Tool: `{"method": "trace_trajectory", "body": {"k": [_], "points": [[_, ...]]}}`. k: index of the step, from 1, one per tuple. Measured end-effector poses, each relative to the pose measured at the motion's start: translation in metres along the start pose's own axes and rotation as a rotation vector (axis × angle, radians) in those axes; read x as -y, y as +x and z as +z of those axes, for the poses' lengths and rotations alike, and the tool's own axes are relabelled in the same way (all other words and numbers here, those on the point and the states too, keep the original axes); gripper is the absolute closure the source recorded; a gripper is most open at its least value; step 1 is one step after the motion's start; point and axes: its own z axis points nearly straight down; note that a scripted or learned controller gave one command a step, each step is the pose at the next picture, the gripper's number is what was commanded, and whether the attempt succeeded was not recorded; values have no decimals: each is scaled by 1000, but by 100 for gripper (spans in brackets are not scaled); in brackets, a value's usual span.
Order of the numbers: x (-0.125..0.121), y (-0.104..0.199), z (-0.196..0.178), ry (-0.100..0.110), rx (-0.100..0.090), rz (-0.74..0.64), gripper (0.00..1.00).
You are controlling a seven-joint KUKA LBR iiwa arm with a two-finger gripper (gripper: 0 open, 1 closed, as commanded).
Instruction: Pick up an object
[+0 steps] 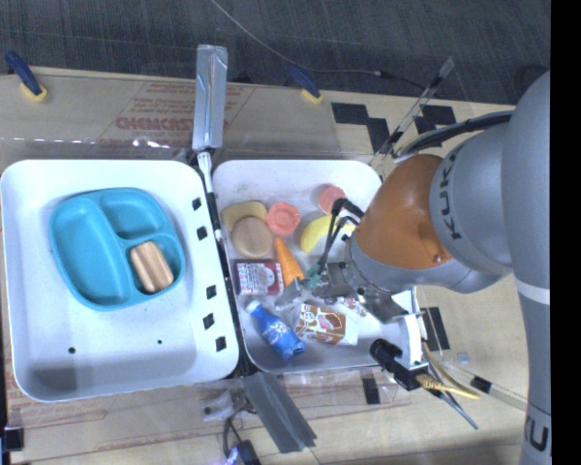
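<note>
while gripper (320, 284) hovers, jaw state unclear: right bin (271, 361) seven items; left bin (29, 260) one tray (92, 250), one sausage (151, 265).

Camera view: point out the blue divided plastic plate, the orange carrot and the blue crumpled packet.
blue divided plastic plate (87, 250), camera view, left compartment floor.
orange carrot (288, 260), camera view, mid-body.
blue crumpled packet (276, 331), camera view, centre.

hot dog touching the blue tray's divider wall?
Touching. In the camera view the hot dog lies in the blue tray's lower right compartment, its upper end pressed against the divider, no gap visible.
</note>
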Motion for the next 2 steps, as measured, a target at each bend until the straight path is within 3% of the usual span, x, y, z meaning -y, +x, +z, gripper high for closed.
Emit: {"method": "trace_trajectory", "body": {"k": [1, 2], "points": [[-62, 6, 22, -6, 1, 142, 0], [-39, -26, -47, -3, 2, 302, 0]]}}
